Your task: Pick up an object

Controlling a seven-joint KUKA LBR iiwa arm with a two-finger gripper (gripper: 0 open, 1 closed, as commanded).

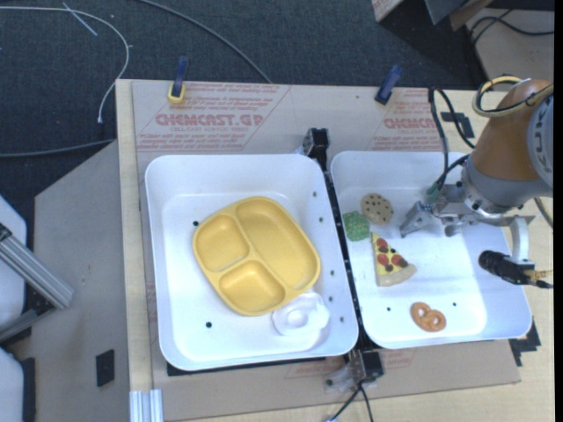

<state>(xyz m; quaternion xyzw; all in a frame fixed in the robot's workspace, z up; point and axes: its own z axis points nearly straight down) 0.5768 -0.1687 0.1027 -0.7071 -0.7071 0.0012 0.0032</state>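
Observation:
The right bin [466,319] holds several toy foods. A brown chocolate-chip cookie [376,206] lies at its back left, with a green leafy piece [356,227] beside the left wall. A pizza slice [390,261] lies in the middle and a small pretzel [428,316] near the front. My gripper [429,226] hangs over the back of this bin, to the right of the cookie and above the pizza slice. Its two grey fingers are spread apart and open, with nothing between them.
The left bin [167,192] carries a yellow divided plate [255,253] and a white fried-egg toy [299,316] at its front. A black part [506,266] of the arm sticks out over the right bin's right side. Clamps [179,82] and cables sit behind the bins.

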